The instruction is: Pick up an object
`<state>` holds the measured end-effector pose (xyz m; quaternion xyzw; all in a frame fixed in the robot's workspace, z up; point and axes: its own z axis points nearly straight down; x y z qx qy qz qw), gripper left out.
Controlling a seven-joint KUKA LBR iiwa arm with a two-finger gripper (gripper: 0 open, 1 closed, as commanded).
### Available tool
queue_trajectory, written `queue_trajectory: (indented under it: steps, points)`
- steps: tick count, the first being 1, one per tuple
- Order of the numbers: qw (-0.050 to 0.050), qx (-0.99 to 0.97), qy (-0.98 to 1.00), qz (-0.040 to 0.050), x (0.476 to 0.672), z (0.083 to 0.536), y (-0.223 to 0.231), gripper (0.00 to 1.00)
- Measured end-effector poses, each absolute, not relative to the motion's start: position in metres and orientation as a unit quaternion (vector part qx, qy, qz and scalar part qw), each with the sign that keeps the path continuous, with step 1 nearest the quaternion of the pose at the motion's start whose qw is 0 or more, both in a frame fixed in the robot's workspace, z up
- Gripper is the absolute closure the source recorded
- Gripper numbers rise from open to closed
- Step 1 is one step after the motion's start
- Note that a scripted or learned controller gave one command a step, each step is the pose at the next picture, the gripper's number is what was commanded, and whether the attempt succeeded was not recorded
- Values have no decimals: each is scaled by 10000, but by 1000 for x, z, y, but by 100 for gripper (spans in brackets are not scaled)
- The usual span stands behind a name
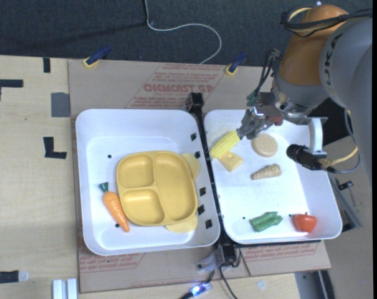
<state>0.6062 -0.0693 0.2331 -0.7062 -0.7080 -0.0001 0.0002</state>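
My gripper (248,128) hangs low over the upper left part of the right bin (319,195). Its tip meets the upper right end of a yellow corn cob (225,144), which lies tilted near the divider between the bins. Whether the cob is in the grip is unclear. Just below the cob lies a yellow cheese wedge (232,162). A round beige bun (265,146) sits right of the gripper tip, with a beige cone-shaped piece (266,172) below it. Near this bin's front wall are a green vegetable (265,220) and a red tomato (305,223).
The left bin (91,136) holds a yellow divided plate (157,187) and an orange carrot (115,208) at the plate's left. The grey arm with its orange band (306,48) comes in from the upper right. A black camera mount (303,156) juts over the right bin.
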Motion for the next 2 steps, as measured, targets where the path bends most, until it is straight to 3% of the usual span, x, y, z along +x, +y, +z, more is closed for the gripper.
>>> queue_trajectory:
  steps: [2]
  points:
    - [6, -7067, -7075, 15, 604, 213, -75, 100]
